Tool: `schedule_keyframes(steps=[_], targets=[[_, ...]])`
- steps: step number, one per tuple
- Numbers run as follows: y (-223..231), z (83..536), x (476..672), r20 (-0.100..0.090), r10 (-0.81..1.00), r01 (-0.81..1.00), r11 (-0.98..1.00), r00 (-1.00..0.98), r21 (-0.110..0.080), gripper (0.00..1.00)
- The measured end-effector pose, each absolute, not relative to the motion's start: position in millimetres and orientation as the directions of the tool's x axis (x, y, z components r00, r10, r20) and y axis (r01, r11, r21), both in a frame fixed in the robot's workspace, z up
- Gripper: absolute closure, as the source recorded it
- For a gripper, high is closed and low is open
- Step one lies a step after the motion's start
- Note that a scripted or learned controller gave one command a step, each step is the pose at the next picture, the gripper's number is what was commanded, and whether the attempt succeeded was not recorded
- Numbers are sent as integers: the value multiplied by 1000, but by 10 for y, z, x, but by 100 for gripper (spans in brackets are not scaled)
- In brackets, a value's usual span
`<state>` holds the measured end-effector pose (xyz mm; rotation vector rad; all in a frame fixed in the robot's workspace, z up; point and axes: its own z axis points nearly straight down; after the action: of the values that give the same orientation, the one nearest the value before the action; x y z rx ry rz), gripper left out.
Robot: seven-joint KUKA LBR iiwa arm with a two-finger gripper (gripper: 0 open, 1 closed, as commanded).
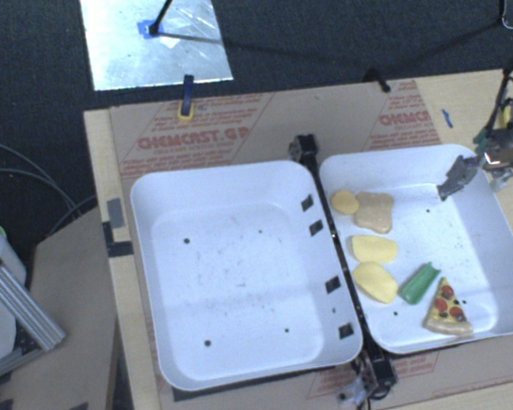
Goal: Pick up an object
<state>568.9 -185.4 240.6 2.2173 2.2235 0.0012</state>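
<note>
The right bin holds several toy food pieces along its left side. At the top lie a small yellow round piece and a beige piece. Below them are two yellow pieces. A green piece and a pizza slice lie nearer the front. My gripper reaches in from the right over the bin's upper right part. It is well apart from all the pieces, and nothing shows in it.
The left bin sits beside the right one, with a black divider between them. A foil sheet lies behind the bench. Cables cross the dark floor at the back.
</note>
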Motion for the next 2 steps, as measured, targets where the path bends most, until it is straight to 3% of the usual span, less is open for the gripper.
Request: schedule_keyframes(steps=[1, 2], targets=[[-1119, 805, 5487, 3, 1000, 1000, 8, -8, 0, 0], [-1161, 958, 5504, 1, 1000, 1000, 3, -3, 4, 100]])
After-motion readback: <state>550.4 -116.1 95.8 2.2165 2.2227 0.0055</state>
